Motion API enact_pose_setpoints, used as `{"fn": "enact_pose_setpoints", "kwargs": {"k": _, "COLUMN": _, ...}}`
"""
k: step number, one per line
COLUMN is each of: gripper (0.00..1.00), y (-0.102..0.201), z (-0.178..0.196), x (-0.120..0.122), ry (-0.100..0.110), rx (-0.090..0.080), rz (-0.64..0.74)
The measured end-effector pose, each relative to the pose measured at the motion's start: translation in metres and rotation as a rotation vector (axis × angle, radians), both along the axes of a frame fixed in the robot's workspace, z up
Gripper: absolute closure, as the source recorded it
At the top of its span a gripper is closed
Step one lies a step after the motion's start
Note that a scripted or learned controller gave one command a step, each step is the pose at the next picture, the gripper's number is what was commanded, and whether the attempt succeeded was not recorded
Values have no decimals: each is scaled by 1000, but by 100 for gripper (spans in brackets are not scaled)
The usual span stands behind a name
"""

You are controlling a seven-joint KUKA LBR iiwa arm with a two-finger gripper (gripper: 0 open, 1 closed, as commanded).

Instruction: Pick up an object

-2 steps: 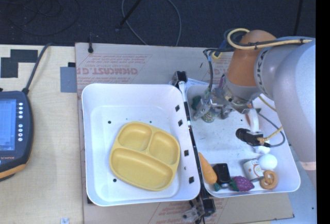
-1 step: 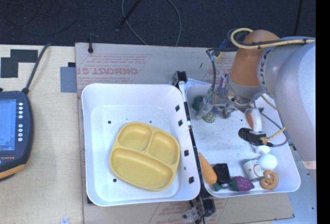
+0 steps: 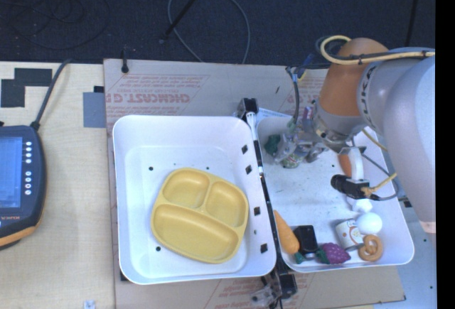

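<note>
Two white bins side by side. Left bin (image 3: 128,158) carries a yellow divided plate (image 3: 201,214). Gripper (image 3: 295,151) low over the right bin's (image 3: 313,194) back corner; its state cannot be told (blurred). Along the near wall: carrot (image 3: 286,231), black block (image 3: 307,237), purple grapes (image 3: 333,253), pretzel (image 3: 370,248), white egg (image 3: 369,223).

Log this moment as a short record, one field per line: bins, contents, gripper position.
left bin: holds a yellow divided plate
right bin: carrot, black block, purple grapes, pretzel, white egg
gripper: low over the right bin's far left corner
gripper state: cannot tell
arm: reaches in from the right
</note>
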State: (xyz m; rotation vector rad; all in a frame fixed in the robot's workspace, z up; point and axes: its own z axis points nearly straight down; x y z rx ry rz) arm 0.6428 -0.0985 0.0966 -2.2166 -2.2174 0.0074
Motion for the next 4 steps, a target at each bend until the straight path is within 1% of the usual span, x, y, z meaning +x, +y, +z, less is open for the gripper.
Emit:
{"fn": "enact_pose_setpoints", "kwargs": {"k": 1, "gripper": 100, "y": 65, "z": 115, "x": -27, "ry": -15, "rx": 1, "rz": 6}}
{"fn": "enact_pose_setpoints", "kwargs": {"k": 2, "gripper": 100, "y": 84, "z": 89, "x": -24, "ry": -2, "rx": 0, "rz": 2}}
{"fn": "enact_pose_setpoints", "kwargs": {"k": 3, "gripper": 100, "y": 93, "z": 90, "x": -39, "ry": -2, "rx": -1, "rz": 2}}
{"fn": "enact_pose_setpoints", "kwargs": {"k": 4, "gripper": 100, "y": 76, "z": 113, "x": -78, "ry": -3, "rx": -1, "rz": -2}}
